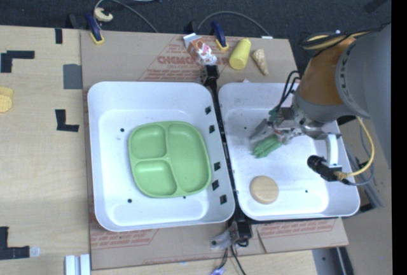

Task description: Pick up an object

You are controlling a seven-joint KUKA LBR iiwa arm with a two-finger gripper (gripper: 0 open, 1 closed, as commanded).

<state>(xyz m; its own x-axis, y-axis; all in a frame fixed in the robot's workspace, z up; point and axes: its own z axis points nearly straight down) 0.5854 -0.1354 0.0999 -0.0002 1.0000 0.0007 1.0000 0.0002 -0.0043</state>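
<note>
Down in the right bin [331, 204], the gripper [270, 135] has its fingers closed around a green pickle-like object [266, 147], with a tan round cookie [263, 190] lying nearer.

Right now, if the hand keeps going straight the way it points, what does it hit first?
The hand points down-left in the right bin. First in line looks like the green object right at its tip, then the bin floor. Depth is unclear from this slanted view.
</note>
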